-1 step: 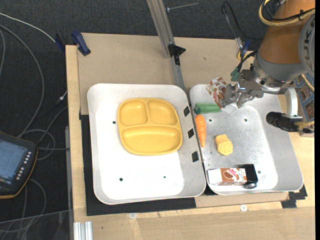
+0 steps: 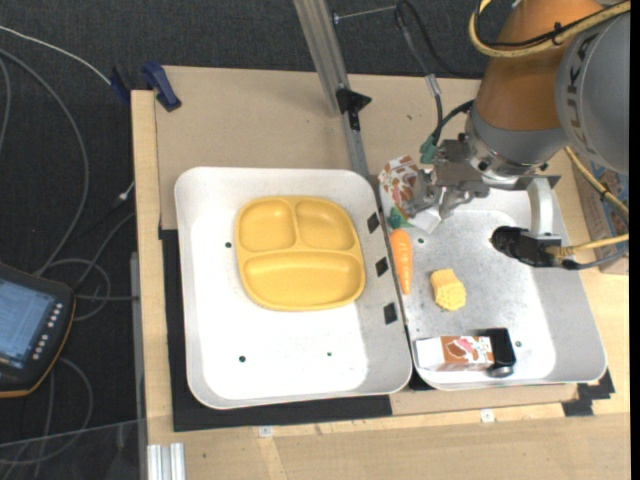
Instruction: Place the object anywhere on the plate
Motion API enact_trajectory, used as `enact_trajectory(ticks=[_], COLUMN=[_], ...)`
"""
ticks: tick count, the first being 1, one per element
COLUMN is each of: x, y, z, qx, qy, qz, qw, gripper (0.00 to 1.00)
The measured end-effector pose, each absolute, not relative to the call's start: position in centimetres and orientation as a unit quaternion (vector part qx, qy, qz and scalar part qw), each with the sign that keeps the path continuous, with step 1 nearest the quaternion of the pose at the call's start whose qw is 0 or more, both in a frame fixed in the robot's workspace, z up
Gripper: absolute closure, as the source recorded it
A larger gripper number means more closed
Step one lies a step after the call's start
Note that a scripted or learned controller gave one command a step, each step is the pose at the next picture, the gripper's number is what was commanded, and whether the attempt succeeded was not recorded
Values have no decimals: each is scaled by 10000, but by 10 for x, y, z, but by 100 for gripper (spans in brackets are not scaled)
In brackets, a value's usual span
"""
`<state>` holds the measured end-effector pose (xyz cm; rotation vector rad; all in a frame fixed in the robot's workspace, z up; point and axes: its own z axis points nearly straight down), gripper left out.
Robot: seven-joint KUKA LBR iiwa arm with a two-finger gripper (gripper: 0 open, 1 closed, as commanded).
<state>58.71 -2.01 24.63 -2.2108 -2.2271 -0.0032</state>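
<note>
Camera view, nearest edge first: a white and brown printed carton (image 2: 455, 351) lies flat at the front of the right white bin (image 2: 530, 308), with a small black block (image 2: 501, 351) touching its right end. Behind it sits a yellow corn piece (image 2: 448, 290). Next comes an orange carrot (image 2: 401, 259) lying along the bin's left wall, tip toward the camera. Farther back, a printed foil packet (image 2: 400, 181) stands in the far left corner. The gripper (image 2: 440, 200) hangs just beside it, near the carrot's green end.

Whether the gripper is released or clenched cannot be told, and nothing is visibly grasped. The task's object, whichever item it is, lies in the right white bin. It is well apart from the yellow divided plastic plate (image 2: 300, 280) in the left white bin (image 2: 210, 298).

Probable faults:
- The packet and carrot crowd the wall, so a descent may catch both or strike the rim.
- The tapered carrot may roll or slip out of a weak hold.
- A low transfer may clip the adjoining bin walls and drop the load short of the plate.
</note>
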Motion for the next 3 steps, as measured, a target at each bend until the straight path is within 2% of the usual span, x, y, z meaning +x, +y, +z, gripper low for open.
enact_trajectory(ticks=[1,2,3], x=[591,597,612], y=[38,83,113], z=[251,231,237], qx=[-7042,-7050,-7054], qy=[-7100,-7092,-7088], qz=[-16,6,-15], qw=[5,19,0], gripper=[100,100,100])
